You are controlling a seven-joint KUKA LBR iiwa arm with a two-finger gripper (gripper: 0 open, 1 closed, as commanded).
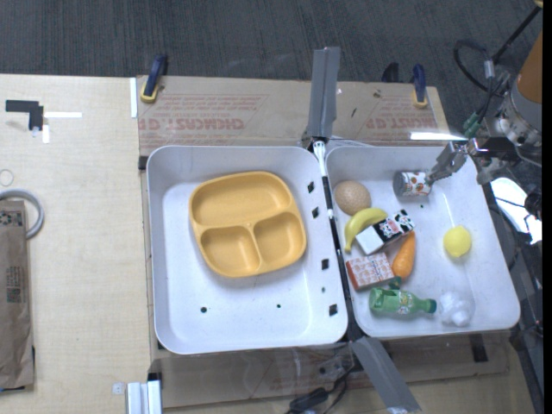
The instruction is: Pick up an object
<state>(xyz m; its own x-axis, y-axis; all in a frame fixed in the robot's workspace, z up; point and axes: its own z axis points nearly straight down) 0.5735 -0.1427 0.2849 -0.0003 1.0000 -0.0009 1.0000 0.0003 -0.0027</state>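
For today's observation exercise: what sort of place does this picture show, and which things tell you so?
Probably a robotics lab test bench: two white bins clamped side by side on cardboard, toy food such as a banana and carrot, and a robot arm's claw reaching in.

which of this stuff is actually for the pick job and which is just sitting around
For the job: gripper, small can, banana, carrot, lemon, green bottle, right bin.

Lying about: yellow divided plate, left bin, blue clamps.
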